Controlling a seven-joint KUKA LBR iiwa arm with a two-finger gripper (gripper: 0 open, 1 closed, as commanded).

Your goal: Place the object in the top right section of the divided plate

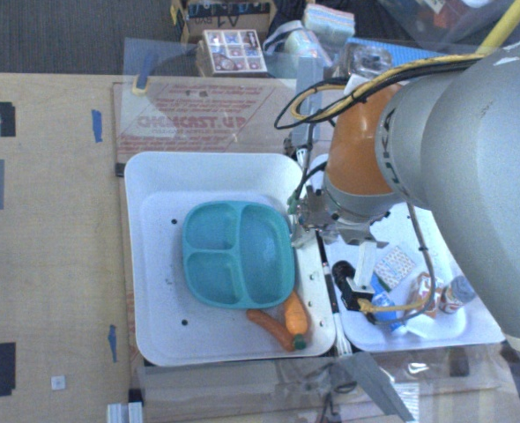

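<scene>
Teal divided plate (238,254) sits in left bin (154,192). Carrot (282,324) lies just below plate. Claw (306,223) at plate's right edge; grip state can't tell.

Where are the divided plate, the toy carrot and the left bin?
divided plate (238,254): camera view, its centre ridge.
toy carrot (272,327): camera view, mid-body.
left bin (154,188): camera view, bare upper-left rim.

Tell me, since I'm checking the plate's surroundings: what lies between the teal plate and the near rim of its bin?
In the camera view, an orange carrot-like toy lies on the bin floor between the divided plate and the left bin's near rim.
</scene>
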